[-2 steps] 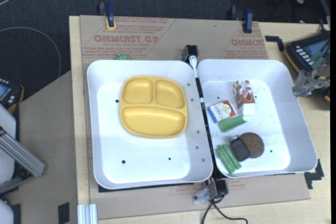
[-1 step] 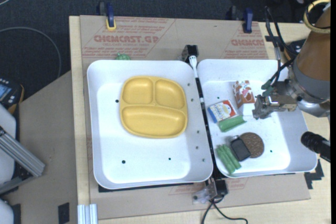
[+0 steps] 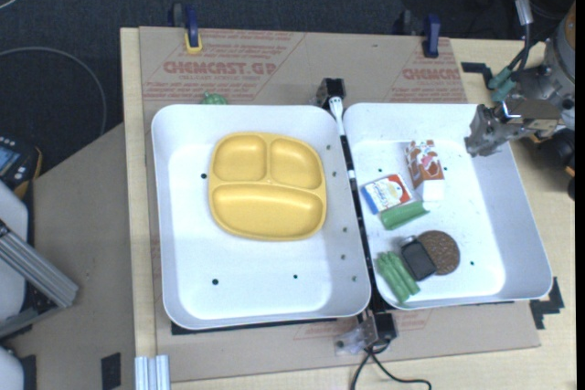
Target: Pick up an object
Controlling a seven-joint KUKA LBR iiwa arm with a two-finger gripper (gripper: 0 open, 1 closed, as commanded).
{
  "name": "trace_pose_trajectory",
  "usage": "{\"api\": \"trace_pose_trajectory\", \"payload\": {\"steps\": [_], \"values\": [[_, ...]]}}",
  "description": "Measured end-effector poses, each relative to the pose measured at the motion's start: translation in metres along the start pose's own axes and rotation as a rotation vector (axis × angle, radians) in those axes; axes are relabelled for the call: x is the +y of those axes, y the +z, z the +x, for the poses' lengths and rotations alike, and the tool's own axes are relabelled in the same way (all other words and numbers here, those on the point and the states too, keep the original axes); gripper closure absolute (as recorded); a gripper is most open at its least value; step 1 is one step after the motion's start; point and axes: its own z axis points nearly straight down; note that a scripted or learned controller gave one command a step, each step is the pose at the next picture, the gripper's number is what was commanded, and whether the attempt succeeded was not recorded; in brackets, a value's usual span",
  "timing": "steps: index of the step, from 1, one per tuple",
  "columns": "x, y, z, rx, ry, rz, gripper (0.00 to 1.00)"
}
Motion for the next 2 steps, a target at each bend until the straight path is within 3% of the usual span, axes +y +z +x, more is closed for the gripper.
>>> {"api": "trace_pose_trajectory", "payload": {"steps": [1, 2], "values": [[0.001, -0.074, 0.088, 0.003, -0.006, 0.006, 1.0], [-0.001, -0.022, 0.11, 0.0, 0.002, 0.024, 1.0]]}}
